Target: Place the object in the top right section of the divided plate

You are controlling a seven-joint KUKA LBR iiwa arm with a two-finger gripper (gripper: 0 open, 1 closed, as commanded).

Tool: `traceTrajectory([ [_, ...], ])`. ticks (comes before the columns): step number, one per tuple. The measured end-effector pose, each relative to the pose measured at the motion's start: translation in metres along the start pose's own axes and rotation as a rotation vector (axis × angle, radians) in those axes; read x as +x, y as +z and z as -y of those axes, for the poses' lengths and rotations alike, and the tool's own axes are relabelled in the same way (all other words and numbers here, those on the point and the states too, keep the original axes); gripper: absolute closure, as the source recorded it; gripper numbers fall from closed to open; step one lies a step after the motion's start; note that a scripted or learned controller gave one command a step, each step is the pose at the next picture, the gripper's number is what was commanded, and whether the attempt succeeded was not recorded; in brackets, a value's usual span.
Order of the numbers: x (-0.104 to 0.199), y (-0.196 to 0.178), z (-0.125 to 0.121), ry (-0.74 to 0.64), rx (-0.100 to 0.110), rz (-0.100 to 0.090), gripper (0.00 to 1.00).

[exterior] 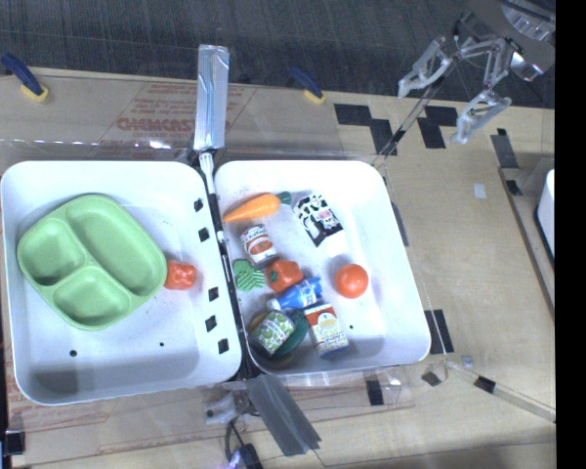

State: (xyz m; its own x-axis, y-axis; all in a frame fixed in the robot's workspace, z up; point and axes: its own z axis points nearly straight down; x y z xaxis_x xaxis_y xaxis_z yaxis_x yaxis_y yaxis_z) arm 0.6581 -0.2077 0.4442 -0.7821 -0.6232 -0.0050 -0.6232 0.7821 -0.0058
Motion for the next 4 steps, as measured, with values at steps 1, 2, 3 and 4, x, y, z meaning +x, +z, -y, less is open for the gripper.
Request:
traceTrajectory([
  [1, 0.0003, -0.0006, 0.0002, -0.326, 0.001, 0.001, 0.00],
  [2, 0.0002, 0.0000, 0.0002, -0.757, 0.002, 0.002, 0.00],
  [3, 0.0005, 0.0001, 0.0004, -0.756, 0.001, 0.001, 0.00],
  [4, 0.0002, 0.0035, 0.0002, -1.195, 0.002, 0.002, 0.00],
])
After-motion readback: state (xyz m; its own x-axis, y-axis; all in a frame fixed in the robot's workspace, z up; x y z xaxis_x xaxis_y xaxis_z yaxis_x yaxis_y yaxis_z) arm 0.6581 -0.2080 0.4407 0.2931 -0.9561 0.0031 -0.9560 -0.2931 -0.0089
